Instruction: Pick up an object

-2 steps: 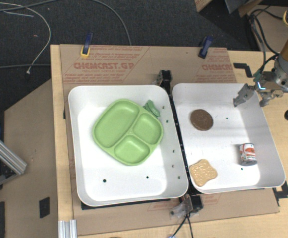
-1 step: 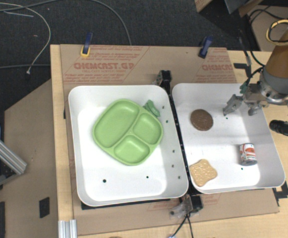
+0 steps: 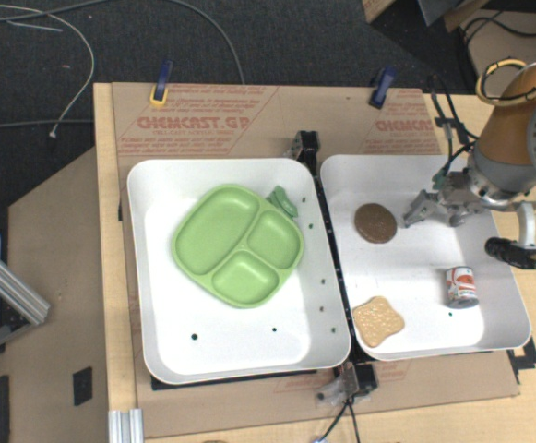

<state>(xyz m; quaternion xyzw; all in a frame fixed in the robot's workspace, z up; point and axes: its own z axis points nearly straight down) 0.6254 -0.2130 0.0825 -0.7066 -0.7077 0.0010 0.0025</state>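
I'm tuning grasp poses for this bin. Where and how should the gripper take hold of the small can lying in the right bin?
Judging by its pose, the can lies on its side in the right bin, so its curved body is the part to grip. Come straight down from above, fingers across its round sides, not its ends. The gripper is up-view of it; nothing crowds it.

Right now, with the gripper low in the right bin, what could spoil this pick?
The gripper hangs beside the brown disc, not over it, so closing may catch nothing. The disc looks flat, so fingers may slide over it. The can lies on its side and could roll if bumped.
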